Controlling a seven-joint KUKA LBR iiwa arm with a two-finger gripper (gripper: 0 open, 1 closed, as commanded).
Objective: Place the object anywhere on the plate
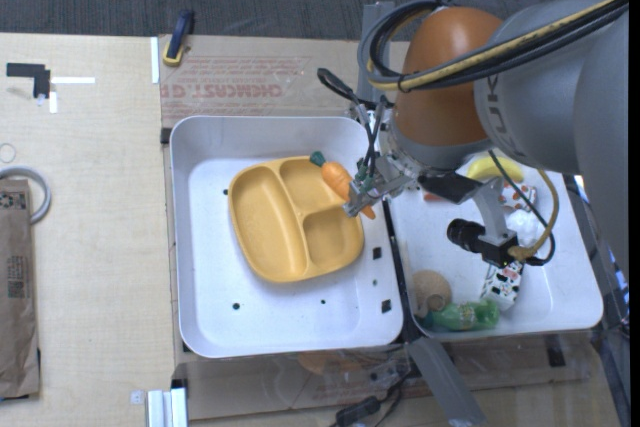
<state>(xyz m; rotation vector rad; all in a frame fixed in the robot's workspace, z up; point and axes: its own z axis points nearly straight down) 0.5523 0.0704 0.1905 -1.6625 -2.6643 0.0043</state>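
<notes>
A yellow divided plate (285,225) lies in the left white bin (200,245). An orange toy carrot (337,178) with a green top lies over the plate's upper right rim, pointing down and to the right. My gripper (362,196) hangs at that rim, and its fingers are closed around the carrot's thin end, with a bit of orange showing below them. The arm's orange band and grey body cover much of the right bin's upper half.
The right bin (570,305) holds a yellow item (488,166), a white and red item (521,207), a tan ball (432,290), a green object (466,317) and a small patterned box (503,283). Cardboard (240,80) lies behind the left bin.
</notes>
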